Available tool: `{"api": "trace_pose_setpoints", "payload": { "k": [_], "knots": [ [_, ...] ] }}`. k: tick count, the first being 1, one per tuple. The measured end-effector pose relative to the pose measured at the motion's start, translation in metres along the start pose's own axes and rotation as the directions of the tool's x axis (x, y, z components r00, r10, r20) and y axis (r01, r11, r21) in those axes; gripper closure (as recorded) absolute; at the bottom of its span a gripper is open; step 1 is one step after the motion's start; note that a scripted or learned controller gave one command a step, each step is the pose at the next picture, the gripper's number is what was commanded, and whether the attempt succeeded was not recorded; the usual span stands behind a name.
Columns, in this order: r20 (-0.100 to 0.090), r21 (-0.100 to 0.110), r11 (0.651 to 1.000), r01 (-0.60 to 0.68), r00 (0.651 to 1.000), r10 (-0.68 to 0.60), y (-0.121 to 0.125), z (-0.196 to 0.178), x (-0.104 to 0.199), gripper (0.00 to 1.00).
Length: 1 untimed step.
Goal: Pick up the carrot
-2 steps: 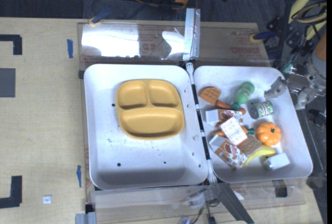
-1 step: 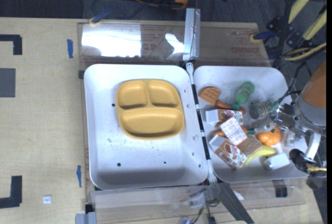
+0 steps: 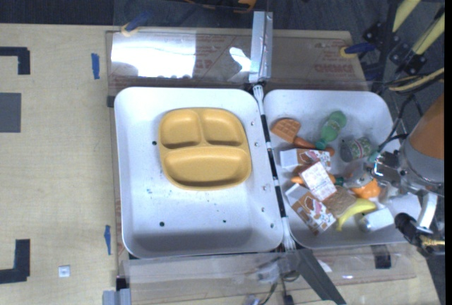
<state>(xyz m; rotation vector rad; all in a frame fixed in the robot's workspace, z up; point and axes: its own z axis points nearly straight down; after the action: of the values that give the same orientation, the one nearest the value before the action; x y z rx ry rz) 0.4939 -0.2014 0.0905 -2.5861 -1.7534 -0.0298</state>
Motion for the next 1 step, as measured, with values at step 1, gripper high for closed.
{"api": "trace_pose_setpoints", "payload": {
  "k": [1],
  "knots": [
    [0.005, -0.001, 1.0, -0.001, 1.0, 0.001, 0.0009, -0.0048, -0.0016, 1.0]
  ]
}}
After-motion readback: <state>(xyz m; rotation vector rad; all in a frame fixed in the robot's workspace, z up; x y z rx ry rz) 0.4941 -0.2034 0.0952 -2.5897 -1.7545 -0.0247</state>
